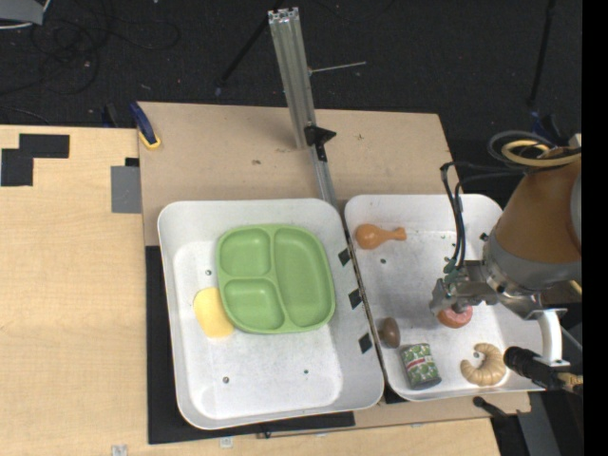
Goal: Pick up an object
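Observation:
My gripper point(454, 299) is low in the right bin point(418, 218), near its right side, under the grey and orange arm. Directly beneath it lies a small red and pink object point(457, 317), partly covered by the gripper. An orange gourd-shaped toy point(379, 237) lies at the bin's back left. A small brown object point(389, 331) rests near the left wall. A green can point(419, 365) lies on its side at the front, and a tan croissant point(484, 364) sits to its right.
The left bin point(256, 388) holds a green divided plate point(275, 278) with a yellow object point(213, 313) against its left side. A metal post point(296, 84) rises behind the bins. Black clips point(353, 297) sit on the wall between the bins.

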`<state>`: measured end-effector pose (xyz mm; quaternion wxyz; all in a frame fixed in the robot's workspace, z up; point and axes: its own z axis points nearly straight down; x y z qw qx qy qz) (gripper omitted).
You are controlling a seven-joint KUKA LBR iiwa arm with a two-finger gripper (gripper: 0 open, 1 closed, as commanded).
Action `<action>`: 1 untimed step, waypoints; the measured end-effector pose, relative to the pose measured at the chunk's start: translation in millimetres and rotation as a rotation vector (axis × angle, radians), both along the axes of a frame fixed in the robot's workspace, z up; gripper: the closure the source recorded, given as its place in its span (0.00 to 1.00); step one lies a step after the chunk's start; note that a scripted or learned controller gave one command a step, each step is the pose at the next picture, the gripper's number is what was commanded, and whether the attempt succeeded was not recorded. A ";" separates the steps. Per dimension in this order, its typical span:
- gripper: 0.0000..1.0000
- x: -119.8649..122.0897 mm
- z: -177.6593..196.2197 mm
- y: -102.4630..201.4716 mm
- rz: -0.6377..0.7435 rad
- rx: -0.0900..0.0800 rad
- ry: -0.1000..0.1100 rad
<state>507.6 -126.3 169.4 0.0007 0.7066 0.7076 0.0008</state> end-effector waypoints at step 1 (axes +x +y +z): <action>1.00 2.8 62.5 -5.2 0.000 -0.001 -0.002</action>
